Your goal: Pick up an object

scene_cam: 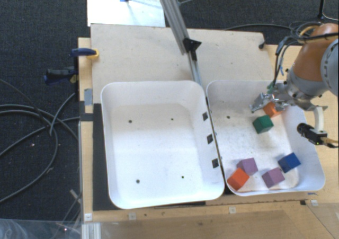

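The arm comes in from the right, and its gripper [268, 103] is low in the right bin [233, 100], near the far right part of it. Just under the metal fingers an orange block [272, 109] is seen, partly covered by them. It seems to be at the fingertips, but I cannot tell if the jaws are closed on it, open around it, or only above it; the view is too small and slanted for this.

Just beside the orange block, toward the near side, lies a green cube [262, 124]. It is very close, so I judge it may be pushed if the fingers go down wide.

The other blocks are grouped near the front edge of the same bin: a blue cube [289, 162] toward the right wall, two purple cubes [247, 166] [273, 177] in the middle, and a red-orange cube [238, 179] near the front left corner. They are well apart from the gripper.

The left bin [114, 100] is beside the right one, their walls touching in the middle of the bench.

I judge the orange block is the chosen object, because the gripper stands over it.
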You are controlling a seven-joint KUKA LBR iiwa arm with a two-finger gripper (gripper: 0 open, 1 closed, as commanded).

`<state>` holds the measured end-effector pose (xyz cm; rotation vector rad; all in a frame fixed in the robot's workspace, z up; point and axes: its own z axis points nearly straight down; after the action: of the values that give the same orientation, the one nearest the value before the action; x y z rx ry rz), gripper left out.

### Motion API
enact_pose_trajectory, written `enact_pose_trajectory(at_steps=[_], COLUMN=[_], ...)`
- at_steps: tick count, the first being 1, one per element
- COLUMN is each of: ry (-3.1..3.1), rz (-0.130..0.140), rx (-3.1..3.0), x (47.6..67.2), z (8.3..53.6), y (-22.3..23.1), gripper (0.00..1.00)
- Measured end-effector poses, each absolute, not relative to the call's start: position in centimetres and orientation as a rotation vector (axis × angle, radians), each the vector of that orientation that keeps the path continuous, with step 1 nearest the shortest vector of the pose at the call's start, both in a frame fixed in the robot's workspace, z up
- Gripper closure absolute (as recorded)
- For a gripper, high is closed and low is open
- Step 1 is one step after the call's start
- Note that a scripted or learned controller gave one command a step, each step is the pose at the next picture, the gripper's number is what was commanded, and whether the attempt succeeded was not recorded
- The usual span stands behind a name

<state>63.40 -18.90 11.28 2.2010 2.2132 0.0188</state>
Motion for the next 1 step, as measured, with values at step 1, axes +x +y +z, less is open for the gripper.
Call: enact_pose_trajectory(at_steps=[1], ry=[2.226], rz=[-0.001], rx=[2.222], x=[56.51], z=[9.01], y=[-15.47], gripper=[0.00])
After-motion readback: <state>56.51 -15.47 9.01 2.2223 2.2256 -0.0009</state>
